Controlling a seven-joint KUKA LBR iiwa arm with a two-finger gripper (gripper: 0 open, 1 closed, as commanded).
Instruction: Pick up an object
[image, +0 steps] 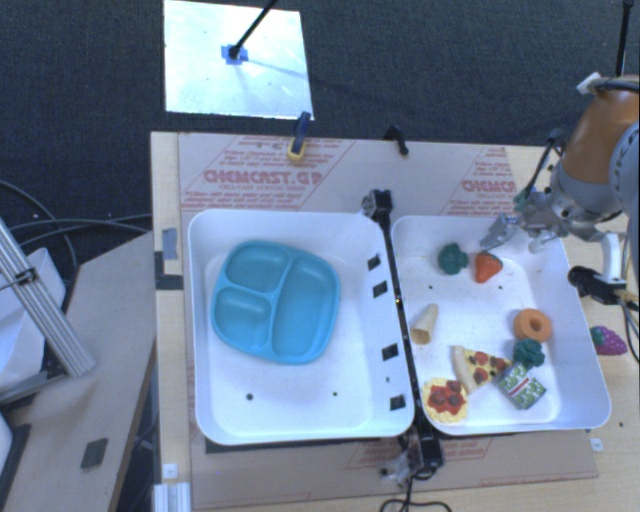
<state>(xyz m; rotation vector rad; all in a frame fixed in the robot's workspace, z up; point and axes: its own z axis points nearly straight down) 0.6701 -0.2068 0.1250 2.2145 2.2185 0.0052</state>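
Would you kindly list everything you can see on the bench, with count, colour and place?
Bins: two, white, side by side.
Divided plate: one, blue, left bin.
Green toy: one, right bin, far end.
Strawberry: one, red, beside it.
Cone: one, tan, near the divider.
Doughnut: one, orange, right side.
Pizza slice: one, near end.
Round pizza: one, near corner.
Broccoli: one, green.
Carton: one, green.
Grapes: one, purple, outside the bin.
Claw: one, grey, above the strawberry.

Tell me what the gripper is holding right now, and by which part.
Nothing shows between the fingers. The gripper hovers at the right bin's far edge, just above the red strawberry toy, with no object in it.
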